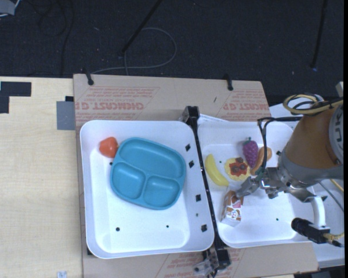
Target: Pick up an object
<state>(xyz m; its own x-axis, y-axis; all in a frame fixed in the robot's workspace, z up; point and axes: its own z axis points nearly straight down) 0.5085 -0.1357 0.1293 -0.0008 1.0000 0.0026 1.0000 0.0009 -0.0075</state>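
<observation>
Toy food lies bunched in the right bin (278, 227), and the gripper (247, 188) hangs right among it. Nearest to it is a small carton (232, 208), brown and white with a red patch, tipped on its side near the middle of the bin floor. From where I stand, it looks light and fairly stiff, with flat faces that would suit two fingers closing across its narrow width. I'd guess it could skid on the smooth white plastic if nudged first.

Just above the carton sits a round yellow piece with a red centre (238, 168), flat and low, probably hard to get fingers under. Beside it, towards the divider, lies a banana (215, 171); it is curved and glossy, likely slippery, best taken across the middle. Behind those, a purple grape bunch (250, 151) rests against an orange piece (265, 153). The bunch is bumpy and may be the easiest to grip.

Whether the fingers are spread or closed I cannot tell; the tip is a dark tangle against the toys, and nothing is plainly held.

The arm (313, 146) comes in from the right, bulking over that bin's far side.

Across the divider, the left bin (133, 242) holds a blue compartment plate (148, 172) with a small red-orange fruit (108, 147) just beside its upper-left corner.
</observation>
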